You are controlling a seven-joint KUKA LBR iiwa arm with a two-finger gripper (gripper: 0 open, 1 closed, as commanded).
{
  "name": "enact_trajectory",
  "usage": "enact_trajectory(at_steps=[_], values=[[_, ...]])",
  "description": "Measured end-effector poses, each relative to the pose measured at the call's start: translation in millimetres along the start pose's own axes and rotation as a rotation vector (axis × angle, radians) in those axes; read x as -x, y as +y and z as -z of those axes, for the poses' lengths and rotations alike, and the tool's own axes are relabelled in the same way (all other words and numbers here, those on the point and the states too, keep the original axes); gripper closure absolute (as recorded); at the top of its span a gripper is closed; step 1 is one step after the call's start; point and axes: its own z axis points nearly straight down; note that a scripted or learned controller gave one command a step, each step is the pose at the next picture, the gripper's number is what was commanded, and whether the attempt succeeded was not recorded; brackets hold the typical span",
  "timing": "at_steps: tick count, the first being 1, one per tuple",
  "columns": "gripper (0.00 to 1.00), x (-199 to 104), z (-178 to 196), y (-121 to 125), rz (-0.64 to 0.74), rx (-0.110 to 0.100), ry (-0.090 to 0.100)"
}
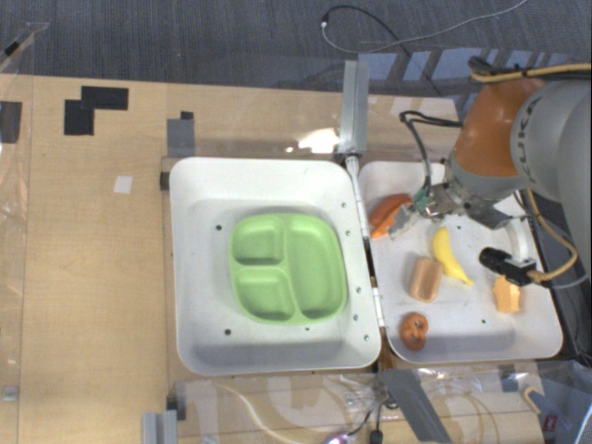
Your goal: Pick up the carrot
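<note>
Lying at the upper left of the right bin: carrot, orange, by the divider. Reaching in from the frame's right, gripper hovering at the carrot's right end; jaws' opening impossible to tell. Nearby: banana, apple. Sitting in left bin: green tray.

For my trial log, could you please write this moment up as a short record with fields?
left bin: white bin holding a green divided plate
right bin: white bin with five food items
carrot: carrot at the bin's upper left corner, lying flat
gripper: gripper low at the carrot's right end
other items: banana, bread roll, apple, cheese piece
carrot lifted: not evident
</note>
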Motion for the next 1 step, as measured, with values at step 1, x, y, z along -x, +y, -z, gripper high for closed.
enact_trajectory(at_steps=[1], values=[[0.0,69.9,29.8,-35.4,-0.139,0.003,-0.002]])
